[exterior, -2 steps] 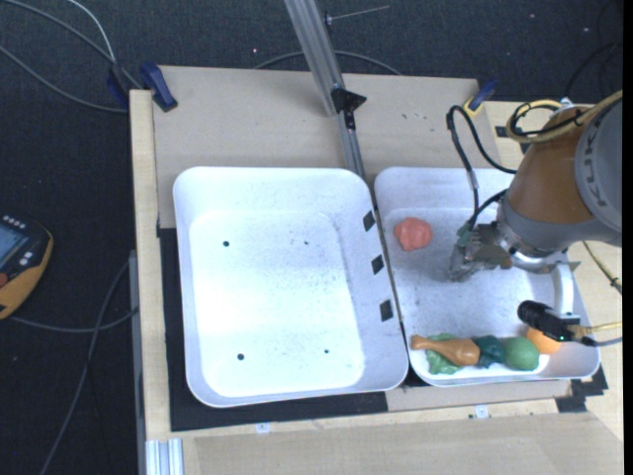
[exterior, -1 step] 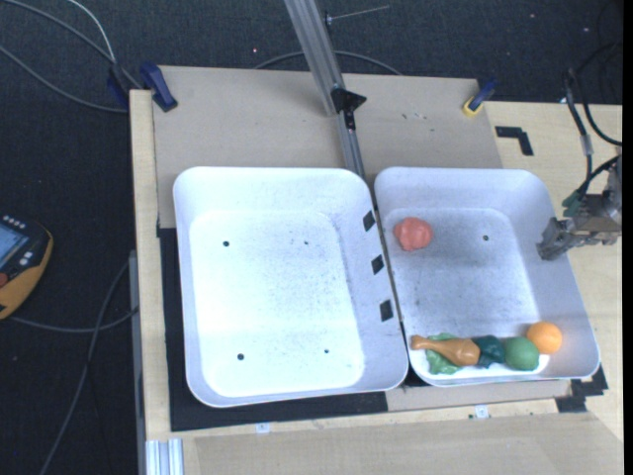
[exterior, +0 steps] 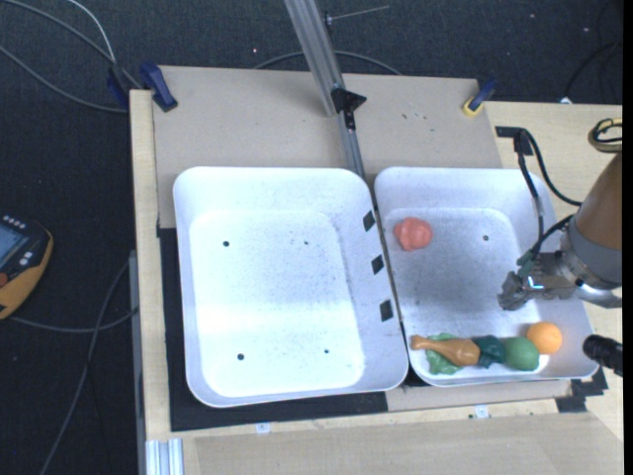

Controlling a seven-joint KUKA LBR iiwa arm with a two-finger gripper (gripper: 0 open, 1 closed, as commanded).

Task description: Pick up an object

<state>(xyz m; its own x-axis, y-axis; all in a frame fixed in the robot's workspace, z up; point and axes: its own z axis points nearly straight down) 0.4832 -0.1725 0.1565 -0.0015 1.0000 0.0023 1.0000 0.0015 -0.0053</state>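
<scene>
Tan wooden bench point(exterior: 257, 117) on a dark carpeted floor, with loose black cables trailing across the carpet at upper left and a yellow-and-black handheld pendant point(exterior: 18, 260) lying at the left edge. Blue clamps point(exterior: 156, 87) gripping the bench's far corners; a slanted grey metal post point(exterior: 315, 43) rising from its far middle. Two shallow white plastic bins side by side on a black mat: left bin point(exterior: 277, 285) bare inside, right bin point(exterior: 465, 191) speckled grey across its floor.

In the right bin: a small pinkish-red rounded lump point(exterior: 414, 233) near the far left corner; along the near wall a brown drumstick-shaped toy point(exterior: 447, 345), a dark green leafy piece point(exterior: 491, 350), a bright green ball point(exterior: 522, 354) and a small orange ball point(exterior: 544, 337), packed close together.

Grey two-finger gripper point(exterior: 518, 293) low over the right bin's right side, just above the orange ball, nothing visibly between the fingers. Opening width impossible to tell from this angle.
</scene>
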